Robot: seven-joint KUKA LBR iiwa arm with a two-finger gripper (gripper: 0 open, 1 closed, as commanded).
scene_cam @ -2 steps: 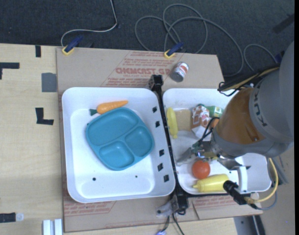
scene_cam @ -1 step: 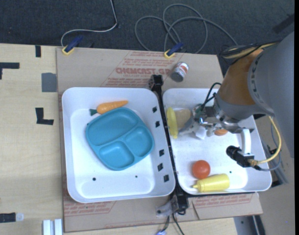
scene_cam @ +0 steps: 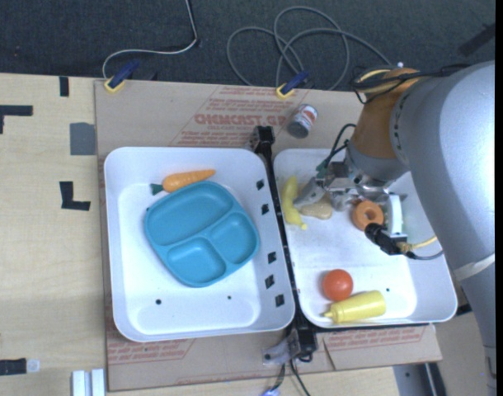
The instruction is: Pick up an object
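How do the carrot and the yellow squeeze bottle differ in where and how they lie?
The carrot lies in the left bin, against the blue divided plate's far edge; the yellow squeeze bottle lies in the right bin, near its front rim, beside a red ball. The carrot is orange and slim; the bottle is yellow and thicker. Both lie on their sides, roughly crosswise.

yellow banana (scene_cam: pixel 291 202) lying along right bin's (scene_cam: pixel 433 308) left wall.

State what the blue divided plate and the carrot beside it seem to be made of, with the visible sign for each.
Blue divided plate: probably moulded plastic, smooth and matt; even colour, rounded compartment ridges. Carrot: likely toy plastic; uniform orange, faint sheen, though the view leaves it open.
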